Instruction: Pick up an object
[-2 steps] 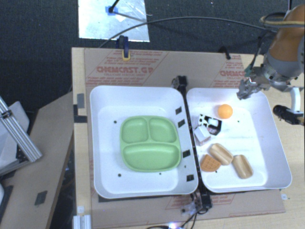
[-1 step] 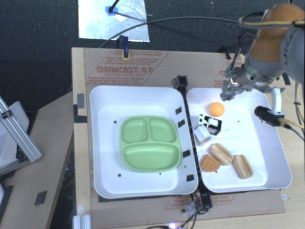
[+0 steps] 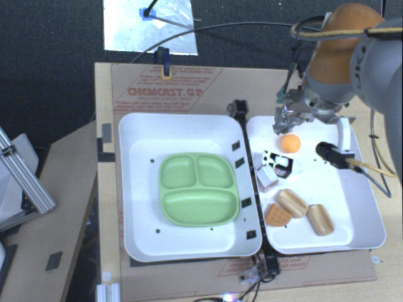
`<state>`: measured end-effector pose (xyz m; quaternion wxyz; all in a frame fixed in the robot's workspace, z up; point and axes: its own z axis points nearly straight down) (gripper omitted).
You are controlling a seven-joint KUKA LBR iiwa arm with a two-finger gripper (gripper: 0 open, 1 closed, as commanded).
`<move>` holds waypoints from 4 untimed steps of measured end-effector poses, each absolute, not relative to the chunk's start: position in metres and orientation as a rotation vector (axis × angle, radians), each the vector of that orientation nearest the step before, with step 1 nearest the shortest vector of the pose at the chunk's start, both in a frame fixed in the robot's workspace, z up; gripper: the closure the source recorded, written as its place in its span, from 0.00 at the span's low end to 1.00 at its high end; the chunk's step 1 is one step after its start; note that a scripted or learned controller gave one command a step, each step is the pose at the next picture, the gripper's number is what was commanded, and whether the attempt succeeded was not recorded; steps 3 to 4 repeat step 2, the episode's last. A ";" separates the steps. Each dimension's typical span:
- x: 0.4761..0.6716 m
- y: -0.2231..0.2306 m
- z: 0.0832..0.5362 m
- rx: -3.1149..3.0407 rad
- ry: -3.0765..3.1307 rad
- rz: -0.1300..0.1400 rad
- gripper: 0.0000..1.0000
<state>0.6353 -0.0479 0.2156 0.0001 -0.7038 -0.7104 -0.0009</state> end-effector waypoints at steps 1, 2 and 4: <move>0.646 0.011 0.225 -2.210 -2.234 -0.006 1.00; 0.658 0.069 0.227 -2.210 -2.234 -0.007 1.00; 0.658 0.069 0.227 -2.210 -2.234 -0.007 1.00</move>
